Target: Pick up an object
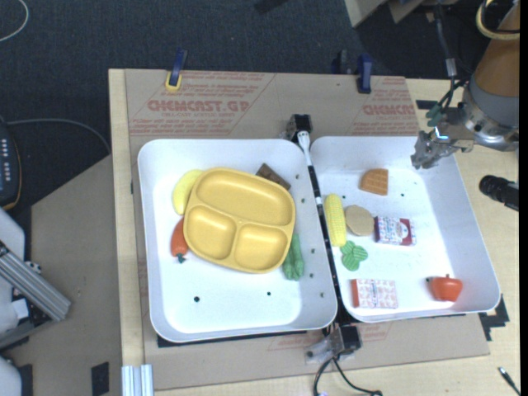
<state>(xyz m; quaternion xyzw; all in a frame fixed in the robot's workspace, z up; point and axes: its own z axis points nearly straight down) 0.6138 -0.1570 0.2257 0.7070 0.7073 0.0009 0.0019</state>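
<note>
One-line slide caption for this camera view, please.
Arm's hand over the right white bin's far corner; yellow plastic divided tray in the left white bin.

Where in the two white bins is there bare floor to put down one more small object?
Left white bin: a wide bare strip along the near edge, below the yellow divided plastic tray. Right white bin: bare floor at the far right corner near the gripper, and right of the white-and-red packet. Crowded: beside the yellow corn cob at the divider.

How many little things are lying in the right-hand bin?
7: corn by the left wall, bread, beige disc, green piece, red packet, patterned packet, tomato.
</note>
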